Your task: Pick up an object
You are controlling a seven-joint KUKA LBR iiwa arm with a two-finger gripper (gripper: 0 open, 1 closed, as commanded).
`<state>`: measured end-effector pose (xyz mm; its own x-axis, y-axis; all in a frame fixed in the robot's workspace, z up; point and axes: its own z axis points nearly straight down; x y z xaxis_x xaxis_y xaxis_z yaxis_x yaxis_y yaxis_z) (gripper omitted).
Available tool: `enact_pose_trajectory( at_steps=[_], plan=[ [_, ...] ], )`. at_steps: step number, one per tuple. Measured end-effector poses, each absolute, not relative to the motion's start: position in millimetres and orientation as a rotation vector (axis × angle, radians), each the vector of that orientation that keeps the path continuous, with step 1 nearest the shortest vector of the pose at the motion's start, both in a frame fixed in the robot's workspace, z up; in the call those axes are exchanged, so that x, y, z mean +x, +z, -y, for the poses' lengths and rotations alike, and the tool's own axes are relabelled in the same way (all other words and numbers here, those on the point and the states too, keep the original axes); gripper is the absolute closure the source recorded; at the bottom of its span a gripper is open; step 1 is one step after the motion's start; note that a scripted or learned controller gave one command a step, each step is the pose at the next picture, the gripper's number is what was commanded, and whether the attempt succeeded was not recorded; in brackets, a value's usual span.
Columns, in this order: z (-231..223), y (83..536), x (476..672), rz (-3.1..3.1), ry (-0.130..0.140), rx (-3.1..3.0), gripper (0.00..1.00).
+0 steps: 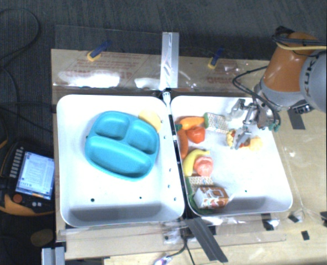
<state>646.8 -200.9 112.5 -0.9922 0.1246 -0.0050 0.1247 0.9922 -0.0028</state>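
My gripper [243, 132] reaches down into the right bin [263, 181] near its back right part. It sits right over a small yellow and orange toy [255, 143], which sticks out on both sides of it. Whether the toy is gripped cannot be made out. To the left in this bin lie an orange carrot [190, 122], a red tomato [195, 134], a wrapped packet [216, 121], a yellow banana [190, 160], a red fruit [204, 165] and a brown carton [211, 196].
The left bin [75, 192] holds a blue divided tray [122, 143] with a yellow piece [150, 118] at its back right corner. The arm's orange band [288, 70] hangs over the right bin's back right corner. A handheld pendant [25, 178] lies off the bench at the left.
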Motion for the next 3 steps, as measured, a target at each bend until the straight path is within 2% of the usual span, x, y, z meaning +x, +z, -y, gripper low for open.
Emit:
enact_pose_trajectory(
  at_steps=[1,2,3],
  plan=[
    [204.6,88.6,646.7,-3.029,-0.004,0.794,0.00],
    [204.3,101.8,649.2,-3.022,-0.009,0.788,1.00],
    [200.3,98.7,561.0,-2.852,-0.001,1.311,1.00]
  ],
)
